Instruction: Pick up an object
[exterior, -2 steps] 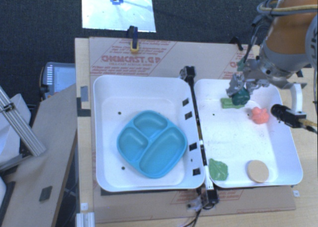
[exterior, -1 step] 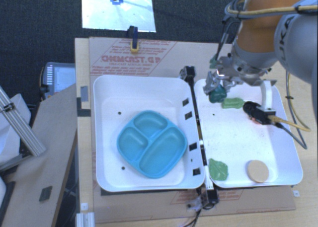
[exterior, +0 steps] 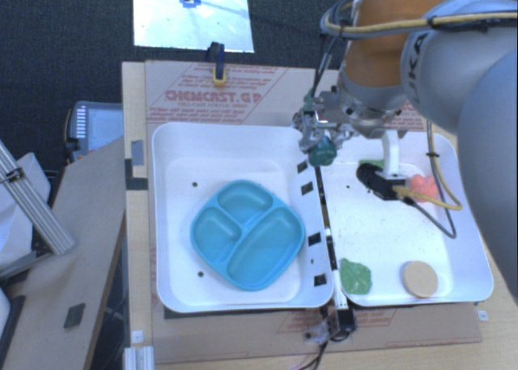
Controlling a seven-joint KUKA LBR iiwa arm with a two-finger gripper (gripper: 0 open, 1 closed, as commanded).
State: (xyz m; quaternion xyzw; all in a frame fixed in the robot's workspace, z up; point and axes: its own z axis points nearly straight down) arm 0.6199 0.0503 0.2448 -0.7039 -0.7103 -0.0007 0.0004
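Teal and small, the lump (exterior: 323, 153) sits pinched between the fingers of the gripper (exterior: 322, 143), which are closed on it from above. It hangs up and to the right of the plate (exterior: 247, 235), over the far end of the seam where the two bins meet, and from where I stand I can't tell whether it is touching anything beneath it.

The plate is blue with three compartments, and it lies flat in the left bin (exterior: 174, 198), a little tilted in its outline. The arm (exterior: 453, 53) comes in from well right of the plate, its orange band (exterior: 396, 4) high above the gripper.

Right of the plate, across the seam, the right bin (exterior: 380, 239) holds three other things. A green piece (exterior: 354, 277) lies nearest the plate, just past the seam at the near edge. A tan disc (exterior: 420, 278) lies further right of that, apart from it. A pink thing (exterior: 423, 186) lies far right of the plate, partly hidden by a yellow cable, so I can't make out its shape.
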